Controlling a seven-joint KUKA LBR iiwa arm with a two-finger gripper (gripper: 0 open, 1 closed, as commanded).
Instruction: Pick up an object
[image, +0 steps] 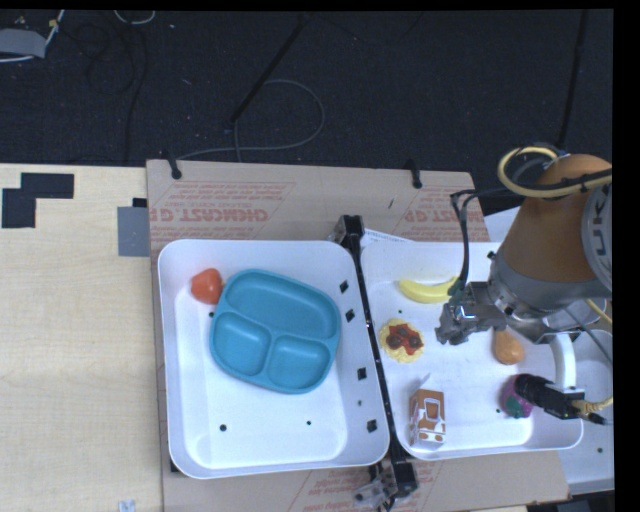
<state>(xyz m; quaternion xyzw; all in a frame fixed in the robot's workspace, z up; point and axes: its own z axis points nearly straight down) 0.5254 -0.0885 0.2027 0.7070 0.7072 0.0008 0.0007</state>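
I count two shallow white bins: the left one (190, 440) holds one blue three-compartment plate (275, 330) and one red tomato (206, 286). The right one (470, 440) holds one yellow banana (425, 290), its long axis left to right, tips up. The gripper (452, 325) hovers just below the banana; I cannot tell its jaws' state.

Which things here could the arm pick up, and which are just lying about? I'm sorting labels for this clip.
Could be picked up, right bin:
- banana
- yellow and red toy
- orange ball
- small carton
- purple and green toy
- end effector hovers among them

Lying about, left bin:
- blue divided plate
- red-orange toy
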